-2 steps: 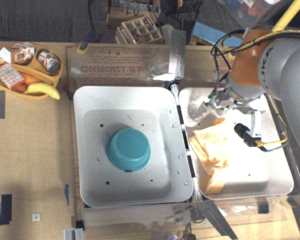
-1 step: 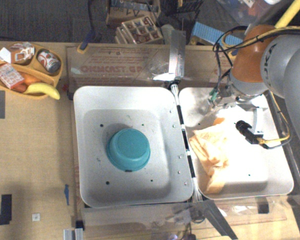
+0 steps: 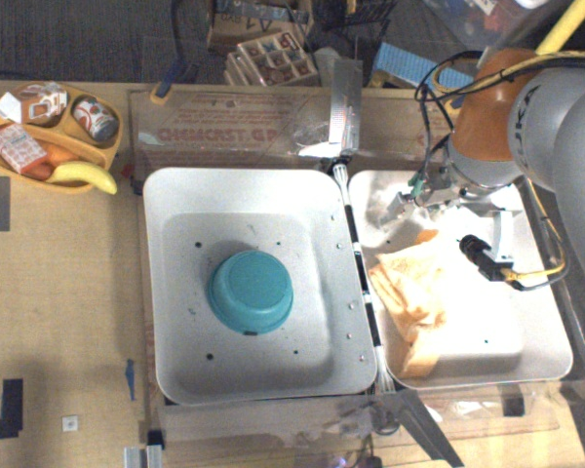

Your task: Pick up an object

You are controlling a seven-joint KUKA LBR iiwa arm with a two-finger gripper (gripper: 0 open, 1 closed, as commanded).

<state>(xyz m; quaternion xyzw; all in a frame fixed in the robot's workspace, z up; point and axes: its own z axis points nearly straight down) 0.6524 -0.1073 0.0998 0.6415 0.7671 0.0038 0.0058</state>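
Camera view: counter point(image 3: 58, 310) bearing two white bins; left bin point(image 3: 175, 203) has open floor around a central teal bowl point(image 3: 252, 292); right bin point(image 3: 541, 354) holds an orange cloth point(image 3: 414, 291) against its left wall; whether the jaws are apart, cannot tell.

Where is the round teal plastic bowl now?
The round teal plastic bowl sits upside down near the middle of the left white bin, apart from the orange cloth in the right white bin.
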